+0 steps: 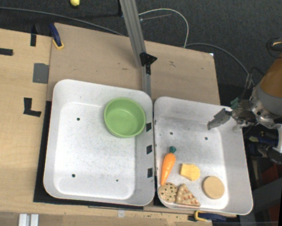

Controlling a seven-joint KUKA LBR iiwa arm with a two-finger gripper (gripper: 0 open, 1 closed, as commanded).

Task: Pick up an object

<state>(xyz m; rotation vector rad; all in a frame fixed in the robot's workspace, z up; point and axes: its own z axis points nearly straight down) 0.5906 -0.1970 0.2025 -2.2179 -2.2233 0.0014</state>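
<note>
Gripper [220, 119] hung over the right bin's [191, 115] upper right edge, grasping nothing; whether clenched or released could not be told; carrot [167, 167], cheese [190, 172], round cookie [213, 187], cracker [168, 192] and pizza slice [187, 196] lay at that bin's near end; green bowl [125, 117] sat in the left bin [72, 142].

Seen from a single fixed camera high above the bench [112, 56], the view slants down on two white bins set side by side, the left bin [62, 141] holding centre frame and the right bin [236, 166] just beside it. Far enough back to take in dark floor beyond the bench, the camera catches the arm [278, 82] entering right of the bins.
</note>
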